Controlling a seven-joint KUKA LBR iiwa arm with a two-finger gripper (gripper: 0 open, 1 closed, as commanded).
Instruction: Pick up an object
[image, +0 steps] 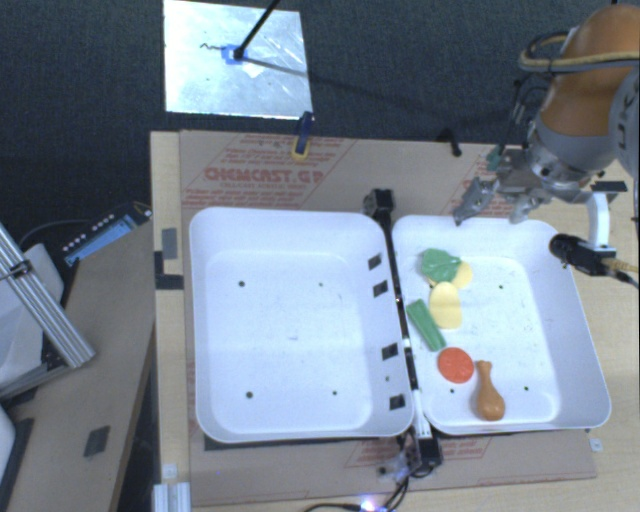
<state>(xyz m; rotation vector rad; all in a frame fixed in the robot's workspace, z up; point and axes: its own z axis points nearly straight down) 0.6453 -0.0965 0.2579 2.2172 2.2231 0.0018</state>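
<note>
Grey two-finger gripper (497, 204) hangs w/ jaws spread apart, nothing btwn them, over far rim of right white shallow bin (575, 300), while green leafy toy (437, 264) lies in bin near, just below-left of jaws.

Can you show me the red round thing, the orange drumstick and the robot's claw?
red round thing (455, 365), camera view, its middle.
orange drumstick (488, 394), camera view, its thick end.
gripper (497, 207), camera view, between fingertips.

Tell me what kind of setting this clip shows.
Probably a robotics lab bench: two shallow white plastic bins on printed cardboard, small toy food pieces, and a grey-and-orange arm's gripper above.
</note>
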